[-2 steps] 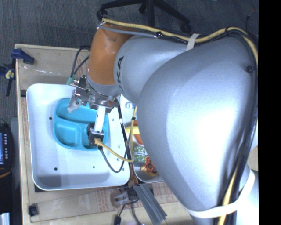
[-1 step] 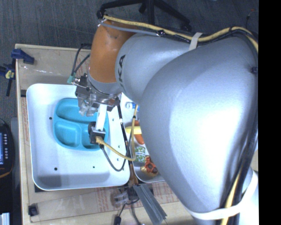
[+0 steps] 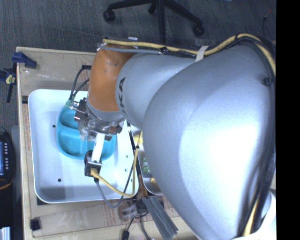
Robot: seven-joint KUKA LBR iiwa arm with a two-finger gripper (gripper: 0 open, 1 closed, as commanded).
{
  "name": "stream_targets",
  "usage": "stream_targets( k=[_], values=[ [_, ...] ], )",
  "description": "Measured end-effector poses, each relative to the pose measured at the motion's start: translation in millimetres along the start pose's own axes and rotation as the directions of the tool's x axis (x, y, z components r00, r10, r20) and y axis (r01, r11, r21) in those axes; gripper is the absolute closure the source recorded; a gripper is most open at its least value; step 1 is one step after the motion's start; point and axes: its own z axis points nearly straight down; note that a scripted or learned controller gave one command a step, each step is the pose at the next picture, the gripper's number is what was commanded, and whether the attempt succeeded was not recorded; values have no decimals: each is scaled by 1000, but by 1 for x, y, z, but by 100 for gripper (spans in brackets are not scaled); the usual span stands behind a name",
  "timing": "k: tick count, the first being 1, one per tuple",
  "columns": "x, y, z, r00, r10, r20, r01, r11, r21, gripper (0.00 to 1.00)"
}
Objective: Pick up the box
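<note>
This is looking like a robotics lab or test room. A big grey arm [image 3: 201, 136] with an orange band [image 3: 105, 79] is leaning over a plywood bench [image 3: 56, 70], and loose yellow cables [image 3: 140, 45] are running along it. A white bin [image 3: 47, 154] is sitting on the bench, a blue clamp [image 3: 21, 59] is gripping its edge, and an office chair's wheeled base [image 3: 154, 11] is standing on dark carpet [image 3: 47, 23] behind.
</note>
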Motion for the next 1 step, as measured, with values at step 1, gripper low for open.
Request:
stream_targets(
  k=[1],
  values=[
    [-31, -57, 25, 997, -79, -1, 79, 997, 0, 100]
  ],
)
